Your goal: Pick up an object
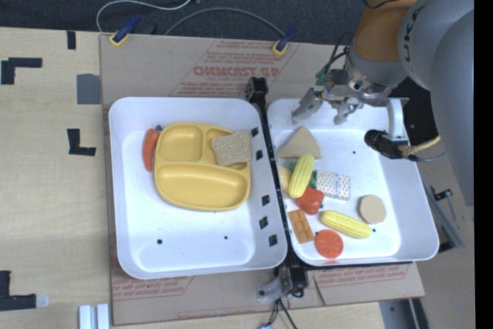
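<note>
Gripper (323, 108) poised over the far edge of the right bin (408, 223), nothing picked yet.

Its two fingers spread wide with nothing between them, hanging right of centre in the upper frame, just above the tan wedge (299, 142), probably ready to drop onto a piece. The toy food crowds the right bin's near-left part: corn cob (301, 174), yellow cob (346, 224), red tomato (330, 244), round biscuit (372, 209). The left bin (131, 243) holds a yellow tray (196, 181) bearing a cracker (232, 148), a carrot (149, 149) beside it.

Toy food in right bin (400, 231) (corn cobs (301, 174), tomato (329, 243), etc.) lies loose, clustered nr left wall.
</note>
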{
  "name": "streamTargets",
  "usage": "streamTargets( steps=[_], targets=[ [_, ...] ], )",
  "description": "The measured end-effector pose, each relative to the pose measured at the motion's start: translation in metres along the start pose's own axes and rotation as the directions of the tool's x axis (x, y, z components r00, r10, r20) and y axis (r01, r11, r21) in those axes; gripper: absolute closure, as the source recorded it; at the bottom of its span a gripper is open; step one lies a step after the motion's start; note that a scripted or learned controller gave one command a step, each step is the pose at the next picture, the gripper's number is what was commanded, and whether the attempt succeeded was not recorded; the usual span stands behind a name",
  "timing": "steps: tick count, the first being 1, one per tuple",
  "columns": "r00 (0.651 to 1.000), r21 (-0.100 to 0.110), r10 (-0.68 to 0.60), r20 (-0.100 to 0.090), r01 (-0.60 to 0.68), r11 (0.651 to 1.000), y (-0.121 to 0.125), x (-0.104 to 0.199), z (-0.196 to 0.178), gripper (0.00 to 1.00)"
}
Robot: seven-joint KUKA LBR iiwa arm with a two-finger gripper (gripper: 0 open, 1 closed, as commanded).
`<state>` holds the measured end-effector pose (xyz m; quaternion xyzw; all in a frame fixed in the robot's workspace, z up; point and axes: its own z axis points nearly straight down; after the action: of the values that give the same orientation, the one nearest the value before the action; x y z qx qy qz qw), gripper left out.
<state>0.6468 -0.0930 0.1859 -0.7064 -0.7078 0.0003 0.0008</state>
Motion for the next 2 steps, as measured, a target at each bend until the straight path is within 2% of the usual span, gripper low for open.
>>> streamTargets(
  steps=[1,2],
  targets=[
    [1.000,-0.001,0.003,0.002,-0.003,1.000,-0.020,-0.010,0.105,0.00],
    [1.000,-0.003,0.001,0.002,-0.001,1.000,-0.038,-0.013,0.100,0.00]
  ],
)
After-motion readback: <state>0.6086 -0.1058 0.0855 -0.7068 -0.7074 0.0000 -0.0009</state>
